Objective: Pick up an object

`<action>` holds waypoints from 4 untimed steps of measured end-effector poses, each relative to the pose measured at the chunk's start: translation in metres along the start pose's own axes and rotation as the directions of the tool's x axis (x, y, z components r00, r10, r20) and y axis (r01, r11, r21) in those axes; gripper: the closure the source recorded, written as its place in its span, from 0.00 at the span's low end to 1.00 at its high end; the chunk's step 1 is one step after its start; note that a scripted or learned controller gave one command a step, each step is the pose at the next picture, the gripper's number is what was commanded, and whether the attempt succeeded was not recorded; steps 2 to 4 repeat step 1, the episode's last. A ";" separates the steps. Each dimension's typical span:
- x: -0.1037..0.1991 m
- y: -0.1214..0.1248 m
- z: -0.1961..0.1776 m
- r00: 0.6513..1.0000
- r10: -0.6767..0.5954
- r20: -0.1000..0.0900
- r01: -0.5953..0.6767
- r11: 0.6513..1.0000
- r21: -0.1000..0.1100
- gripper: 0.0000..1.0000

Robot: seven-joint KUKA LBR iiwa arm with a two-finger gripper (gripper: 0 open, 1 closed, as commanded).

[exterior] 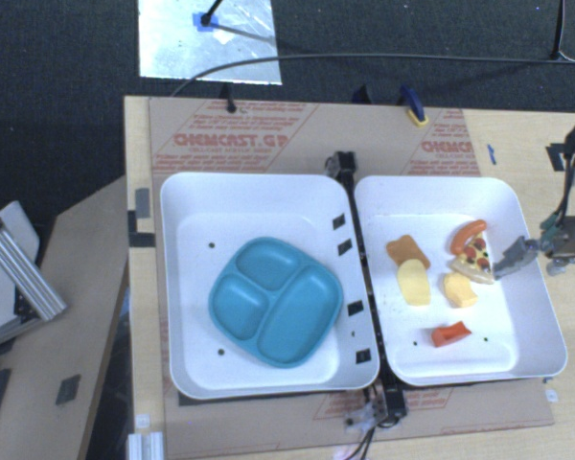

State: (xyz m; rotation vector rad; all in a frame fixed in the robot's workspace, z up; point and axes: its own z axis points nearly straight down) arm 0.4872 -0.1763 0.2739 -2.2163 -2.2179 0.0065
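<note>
The gripper [519, 254] is dull grey, with a darker grey mount behind it. Touching its tip lies the pizza slice [475, 258], pale yellow with red dots and a tan crust edge. Just beyond that curls a red-orange sausage [468, 234]. Near the fingers, slightly below, sits a yellow cheese block [460, 289]. Farther off lie a paler yellow piece [414, 283], a brown-orange bread piece [406, 250], and a red-orange chunk [450, 333]. All rest in the white right bin [537, 343]. Well apart from the gripper, the white left bin [187, 257] holds a plain turquoise divided plate [275, 301]. The cardboard [230, 132] beneath both is tan with red printed lettering.
</note>
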 end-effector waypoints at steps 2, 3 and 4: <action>0.000 0.002 -0.005 1.000 -0.003 0.002 0.003 1.000 -0.009 0.00; 0.000 0.002 -0.005 1.000 -0.003 0.002 0.003 1.000 -0.009 0.00; 0.000 0.002 -0.005 1.000 -0.003 0.002 0.003 1.000 -0.009 0.00</action>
